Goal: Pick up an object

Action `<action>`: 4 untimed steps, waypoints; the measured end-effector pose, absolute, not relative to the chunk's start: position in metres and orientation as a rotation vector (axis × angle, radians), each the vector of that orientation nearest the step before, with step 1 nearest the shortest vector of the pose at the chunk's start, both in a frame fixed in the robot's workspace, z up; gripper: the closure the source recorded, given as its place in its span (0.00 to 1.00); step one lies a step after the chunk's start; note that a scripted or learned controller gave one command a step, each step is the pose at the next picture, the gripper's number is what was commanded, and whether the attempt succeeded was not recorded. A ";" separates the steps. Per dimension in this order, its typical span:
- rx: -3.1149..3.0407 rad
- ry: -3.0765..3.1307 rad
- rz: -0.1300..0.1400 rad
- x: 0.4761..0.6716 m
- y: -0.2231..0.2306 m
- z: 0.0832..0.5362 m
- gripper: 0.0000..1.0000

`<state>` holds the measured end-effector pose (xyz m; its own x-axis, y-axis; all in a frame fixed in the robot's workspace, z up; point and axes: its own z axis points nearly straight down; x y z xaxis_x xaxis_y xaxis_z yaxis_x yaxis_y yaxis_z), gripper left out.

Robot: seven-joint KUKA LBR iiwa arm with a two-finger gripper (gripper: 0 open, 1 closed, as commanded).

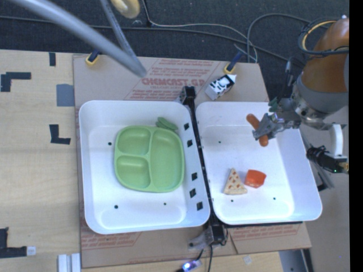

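My gripper [265, 129] hangs over the upper right part of the right bin [298, 205]. Its grey fingers are shut on an orange carrot-like stick [252, 119]. The stick pokes out above left of the fingers, and its other end shows just below them. Lower in the same bin lie a toy pizza slice [233, 183] and a red-orange block [255, 178], close together and well apart from the gripper.
The left bin [91, 169] holds a green divided plate [150, 157] with a small green piece [166, 123] at its far edge. A black divider [195, 152] runs between the bins. A black-and-white toy [220, 85] lies on the cardboard behind the bins.
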<state>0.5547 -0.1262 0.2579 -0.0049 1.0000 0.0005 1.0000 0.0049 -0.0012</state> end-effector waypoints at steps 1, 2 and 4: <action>-2.213 -2.225 0.002 0.537 -0.071 0.244 1.00; -2.212 -2.228 0.001 0.529 -0.016 0.248 1.00; -2.212 -2.226 0.005 0.514 0.086 0.216 1.00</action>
